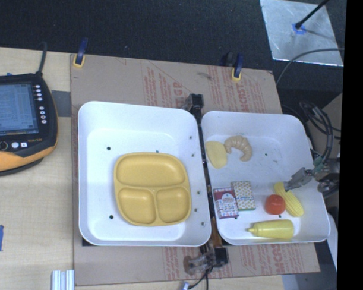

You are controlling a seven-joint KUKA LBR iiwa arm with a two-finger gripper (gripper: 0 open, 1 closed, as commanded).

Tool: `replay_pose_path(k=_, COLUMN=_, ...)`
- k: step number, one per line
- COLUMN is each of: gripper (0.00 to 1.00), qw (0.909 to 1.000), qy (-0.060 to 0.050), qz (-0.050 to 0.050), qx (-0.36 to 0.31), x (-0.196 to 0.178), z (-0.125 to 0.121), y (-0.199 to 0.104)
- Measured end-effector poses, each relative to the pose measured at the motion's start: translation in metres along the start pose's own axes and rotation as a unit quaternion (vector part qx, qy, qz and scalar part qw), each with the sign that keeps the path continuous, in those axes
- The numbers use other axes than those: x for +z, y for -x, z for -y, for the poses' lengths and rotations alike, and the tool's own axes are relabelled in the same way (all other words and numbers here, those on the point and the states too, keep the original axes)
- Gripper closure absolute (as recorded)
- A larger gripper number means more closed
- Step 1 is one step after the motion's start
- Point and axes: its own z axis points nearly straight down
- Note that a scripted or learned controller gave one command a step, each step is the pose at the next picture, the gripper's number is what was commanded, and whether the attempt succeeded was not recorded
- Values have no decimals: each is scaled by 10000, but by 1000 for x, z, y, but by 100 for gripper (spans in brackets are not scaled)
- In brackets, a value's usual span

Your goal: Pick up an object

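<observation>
Six small items crowd the right bin (301, 131), so the gripper (297, 180), its jaws slightly parted and empty, should drop squarely over the corn cob (294, 203) just beside the tomato (275, 204).

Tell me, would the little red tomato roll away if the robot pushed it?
Probably. The red tomato looks round and smooth, so a nudge would likely roll it. It would not go far, though: the yellow corn sits right beside it and the yellow bottle lies just below. It looks like glossy toy plastic, so it may slip from the gripper.
</observation>
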Motion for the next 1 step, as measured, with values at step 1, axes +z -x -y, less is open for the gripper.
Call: replay_pose_path(k=1, gripper=0, qw=10000, qy=-9, qz=-1, qx=-13, x=100, z=-31, y=-40)
